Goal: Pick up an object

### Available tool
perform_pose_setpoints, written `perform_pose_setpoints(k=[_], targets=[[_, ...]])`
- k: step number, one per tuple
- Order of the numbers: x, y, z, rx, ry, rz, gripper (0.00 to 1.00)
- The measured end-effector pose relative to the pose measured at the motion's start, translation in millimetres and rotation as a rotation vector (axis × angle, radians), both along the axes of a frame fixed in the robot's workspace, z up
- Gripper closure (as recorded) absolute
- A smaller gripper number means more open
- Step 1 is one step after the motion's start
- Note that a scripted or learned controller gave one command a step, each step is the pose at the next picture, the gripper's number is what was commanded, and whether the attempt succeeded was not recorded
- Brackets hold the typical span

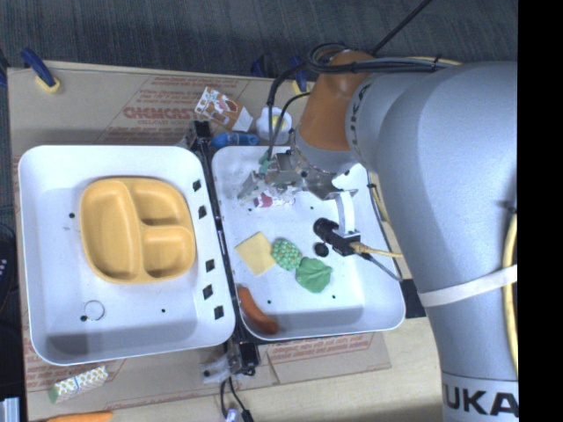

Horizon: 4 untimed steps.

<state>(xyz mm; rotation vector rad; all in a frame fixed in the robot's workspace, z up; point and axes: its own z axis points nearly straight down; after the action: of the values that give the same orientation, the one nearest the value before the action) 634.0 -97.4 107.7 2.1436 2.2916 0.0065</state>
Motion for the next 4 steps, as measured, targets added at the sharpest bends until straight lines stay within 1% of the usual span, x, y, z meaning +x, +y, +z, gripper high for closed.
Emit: perform_pose_setpoints(k=[1,2,3,4], targets=[[20.5,-1.7,21.5,-0.001,0.009,-0.15,0.0],[21.6,-34.3,-11.3,-0.002,0.005,0.391,0.0],[23.0,-32.2,0.0,0.0,0.003,0.397,1.0],[22.8,-32.2,-0.1,0.0,0.004,0.397,0.0]])
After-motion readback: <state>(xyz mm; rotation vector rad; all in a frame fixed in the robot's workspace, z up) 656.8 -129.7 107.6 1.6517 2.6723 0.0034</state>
